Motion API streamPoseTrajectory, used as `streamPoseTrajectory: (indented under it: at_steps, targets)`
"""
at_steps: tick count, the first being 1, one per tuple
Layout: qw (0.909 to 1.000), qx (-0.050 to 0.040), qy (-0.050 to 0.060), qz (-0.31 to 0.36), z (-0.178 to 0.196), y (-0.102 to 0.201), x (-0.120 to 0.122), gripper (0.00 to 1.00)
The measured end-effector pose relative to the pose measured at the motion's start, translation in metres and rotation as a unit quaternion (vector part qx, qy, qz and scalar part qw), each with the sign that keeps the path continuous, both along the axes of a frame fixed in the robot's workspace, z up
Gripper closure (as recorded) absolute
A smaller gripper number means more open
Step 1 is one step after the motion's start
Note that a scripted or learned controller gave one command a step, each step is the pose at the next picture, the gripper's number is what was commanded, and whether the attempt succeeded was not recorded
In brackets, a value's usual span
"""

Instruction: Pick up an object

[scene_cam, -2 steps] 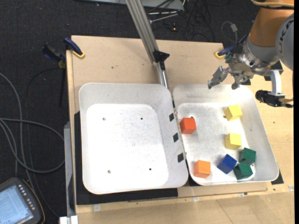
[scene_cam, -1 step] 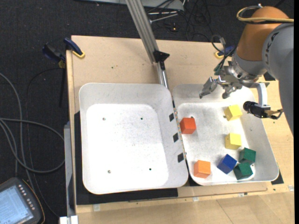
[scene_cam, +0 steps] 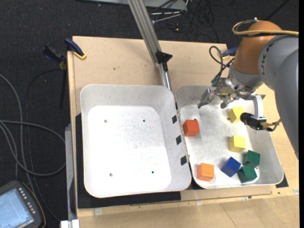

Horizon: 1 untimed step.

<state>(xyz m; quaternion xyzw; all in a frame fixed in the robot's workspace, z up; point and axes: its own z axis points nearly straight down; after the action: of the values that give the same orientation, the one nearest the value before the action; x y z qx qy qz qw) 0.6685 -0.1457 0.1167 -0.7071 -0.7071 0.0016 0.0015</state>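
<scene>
The right bin [scene_cam: 270, 148] holds several small blocks. A red-orange block [scene_cam: 191, 127] lies near its left wall. An orange block [scene_cam: 205, 171] sits at the front. One yellow block [scene_cam: 234, 114] lies toward the back right and a second yellow block [scene_cam: 237, 142] lies in front of it. A blue block [scene_cam: 231, 166] and two green blocks [scene_cam: 251, 158] [scene_cam: 247, 174] cluster at the front right. My gripper [scene_cam: 214, 102] hangs over the back of this bin, open, with nothing between its fingers. The first yellow block lies just to its right.
The left bin [scene_cam: 90, 127] stands beside the right one, with black clips along the shared edge. A metal pole [scene_cam: 147, 27] slants over the back of the bench. A blue and yellow clamp [scene_cam: 71, 49] sits at the bench's back left corner.
</scene>
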Motion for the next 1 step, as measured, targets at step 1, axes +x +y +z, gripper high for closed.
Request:
streamPoseTrajectory:
  at_steps: [1]
  targets:
    - [1.0,-0.0005,-0.004,0.0,0.0143,-0.0002,0.0022,1.0]
